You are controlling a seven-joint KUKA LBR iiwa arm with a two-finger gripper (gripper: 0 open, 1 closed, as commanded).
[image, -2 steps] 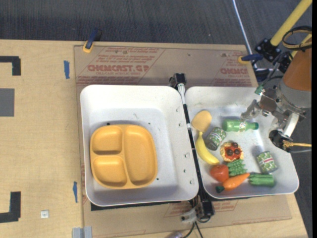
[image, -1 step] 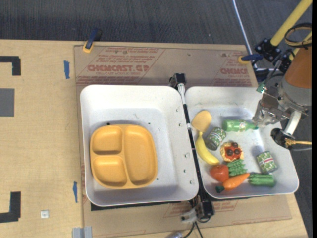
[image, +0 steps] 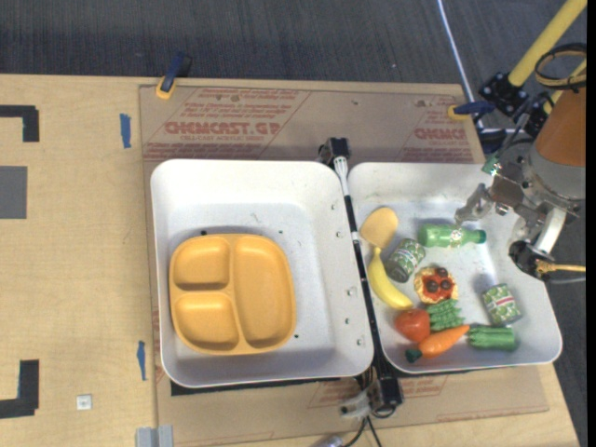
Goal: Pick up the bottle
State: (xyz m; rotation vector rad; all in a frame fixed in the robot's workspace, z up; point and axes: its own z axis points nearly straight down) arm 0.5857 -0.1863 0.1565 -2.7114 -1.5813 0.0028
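Observation:
The bottle is green with a pale label and lies on its side in the right bin, its cap pointing right. My gripper hangs over the bin's upper right part, just above and to the right of the bottle's cap end. It sits under the orange band of the arm. I see nothing held in it. The bottle rests on the bin floor, apart from the gripper.
Around the bottle lie a yellow pear, a banana, a can, a pizza slice, a tomato, a carrot, a cucumber and a second can. The left bin holds a yellow divided plate.

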